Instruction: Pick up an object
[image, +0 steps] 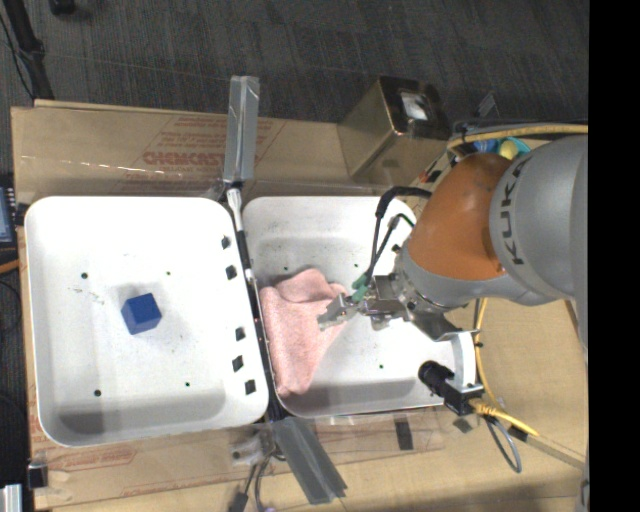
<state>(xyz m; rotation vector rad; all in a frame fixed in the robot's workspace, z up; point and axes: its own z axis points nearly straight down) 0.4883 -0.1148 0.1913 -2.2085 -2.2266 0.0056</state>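
I count one arm (500, 235), one gripper (338, 312), two white bins, one pink cloth (297, 325) and one blue cube (142, 312). Starting at the fingers: they hang over the right bin (330, 215), their tips right at the right-hand edge of the cloth. Whether they are spread or pressed together, or pinching any fabric, I cannot tell; the metal parts blur into one another against the white floor. The cloth begins at the tips and spreads away from them to the left and downward in the picture, a crumpled strip lying against the divider (250, 300) between the two bins. Behind the fingers, on their right, sits the grey wrist with its orange band (455, 225), and on the grey shell I read the letters "KU", the rest running out of sight. Just below the wrist a black cylinder (440, 380) sticks out, with a yellow cable (510, 420) trailing past it.

Farther from the fingers, beyond the cloth and the divider, the left bin (60, 260) holds the cube, well apart from the gripper. Farthest off, beyond the bins' top rims, lies flattened cardboard (120, 140) with faint red printing I cannot make out, and a small brown box (385, 125).
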